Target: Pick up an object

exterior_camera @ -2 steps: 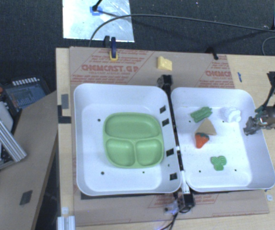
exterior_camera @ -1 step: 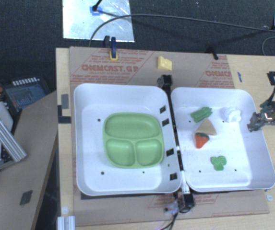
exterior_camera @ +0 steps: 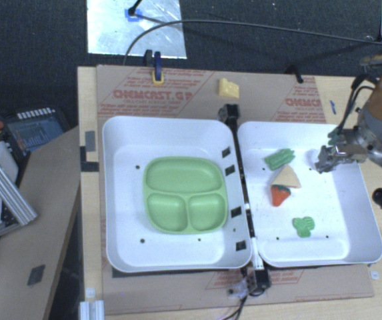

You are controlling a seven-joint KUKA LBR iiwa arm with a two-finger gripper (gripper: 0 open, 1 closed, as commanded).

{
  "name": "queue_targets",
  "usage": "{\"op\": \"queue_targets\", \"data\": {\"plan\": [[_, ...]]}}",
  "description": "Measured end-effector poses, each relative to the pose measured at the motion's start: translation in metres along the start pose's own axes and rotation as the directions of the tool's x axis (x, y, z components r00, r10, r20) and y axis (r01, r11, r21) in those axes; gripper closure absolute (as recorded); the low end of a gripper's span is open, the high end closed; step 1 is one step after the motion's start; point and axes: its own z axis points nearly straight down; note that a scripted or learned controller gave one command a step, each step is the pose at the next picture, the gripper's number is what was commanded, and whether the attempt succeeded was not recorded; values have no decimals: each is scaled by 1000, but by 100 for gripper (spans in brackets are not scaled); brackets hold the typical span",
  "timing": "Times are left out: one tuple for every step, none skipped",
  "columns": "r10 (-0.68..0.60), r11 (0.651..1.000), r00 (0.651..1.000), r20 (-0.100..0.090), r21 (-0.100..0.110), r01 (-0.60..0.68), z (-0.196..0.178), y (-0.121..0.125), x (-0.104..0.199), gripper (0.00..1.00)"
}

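The right bin (exterior_camera: 351,245) holds a green pickle-like piece (exterior_camera: 279,158), a beige wedge (exterior_camera: 287,177), a red strawberry (exterior_camera: 280,195) and a small green leafy piece (exterior_camera: 303,226). My gripper (exterior_camera: 325,160) hangs over the bin's upper right part, to the right of the green pickle-like piece and apart from it. Nothing shows between its fingers.
The left bin (exterior_camera: 121,145) holds a green three-compartment plate (exterior_camera: 183,194). A yellow block (exterior_camera: 229,88) lies on the cardboard behind the bins. A blue and yellow clamp (exterior_camera: 157,67) sits at the back edge.
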Motion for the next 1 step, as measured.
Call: {"op": "queue_targets", "data": {"plan": [[1,1000,1000,-1,0,-1,-6,17,48,100]]}}
